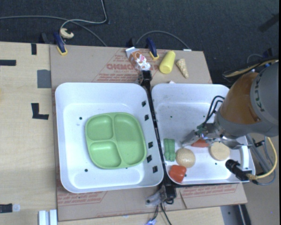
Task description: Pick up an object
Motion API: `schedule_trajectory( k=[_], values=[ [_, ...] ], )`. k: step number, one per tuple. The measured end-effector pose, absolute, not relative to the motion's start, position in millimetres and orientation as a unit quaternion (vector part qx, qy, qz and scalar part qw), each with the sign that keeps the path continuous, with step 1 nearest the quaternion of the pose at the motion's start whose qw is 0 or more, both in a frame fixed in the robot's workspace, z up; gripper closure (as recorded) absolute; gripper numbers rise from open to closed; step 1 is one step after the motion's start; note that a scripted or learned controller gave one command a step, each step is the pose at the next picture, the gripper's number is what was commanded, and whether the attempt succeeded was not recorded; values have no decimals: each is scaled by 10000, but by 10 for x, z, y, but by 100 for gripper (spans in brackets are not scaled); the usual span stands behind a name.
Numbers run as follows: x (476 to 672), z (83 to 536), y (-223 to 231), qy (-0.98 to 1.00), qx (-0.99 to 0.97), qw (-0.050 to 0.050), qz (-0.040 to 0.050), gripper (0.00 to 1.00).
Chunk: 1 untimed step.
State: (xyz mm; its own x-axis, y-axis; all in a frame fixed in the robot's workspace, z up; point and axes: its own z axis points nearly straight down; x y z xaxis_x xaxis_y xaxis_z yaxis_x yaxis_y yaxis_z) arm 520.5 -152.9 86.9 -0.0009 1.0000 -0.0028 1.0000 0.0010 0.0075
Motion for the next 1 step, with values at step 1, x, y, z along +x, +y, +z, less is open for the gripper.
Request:
schedule_trajectory(
  k=[1],
  values=[
    [5208,968,-1532,7073,7069,40,14,100]
  ],
)
